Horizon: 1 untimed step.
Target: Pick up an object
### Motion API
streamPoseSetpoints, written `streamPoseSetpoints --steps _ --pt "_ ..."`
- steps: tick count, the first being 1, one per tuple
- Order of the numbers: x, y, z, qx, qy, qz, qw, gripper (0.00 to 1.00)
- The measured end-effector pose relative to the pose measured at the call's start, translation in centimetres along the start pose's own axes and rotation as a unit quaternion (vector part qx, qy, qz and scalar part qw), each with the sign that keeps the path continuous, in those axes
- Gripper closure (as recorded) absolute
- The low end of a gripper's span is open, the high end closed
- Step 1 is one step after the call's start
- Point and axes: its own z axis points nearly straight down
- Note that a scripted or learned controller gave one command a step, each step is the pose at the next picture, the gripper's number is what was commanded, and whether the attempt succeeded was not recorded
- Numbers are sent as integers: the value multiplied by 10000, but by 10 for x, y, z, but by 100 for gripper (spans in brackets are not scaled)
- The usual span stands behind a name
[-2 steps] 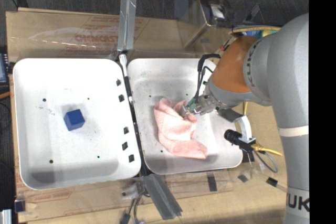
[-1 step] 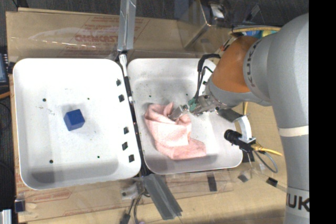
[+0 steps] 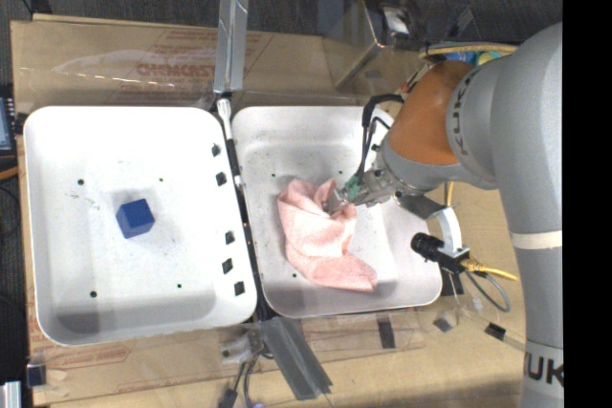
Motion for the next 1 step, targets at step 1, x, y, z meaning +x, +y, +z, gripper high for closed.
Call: streamPoseSetpoints --steps 1 --pt "0 0 0 0 -1 0 10000 0"
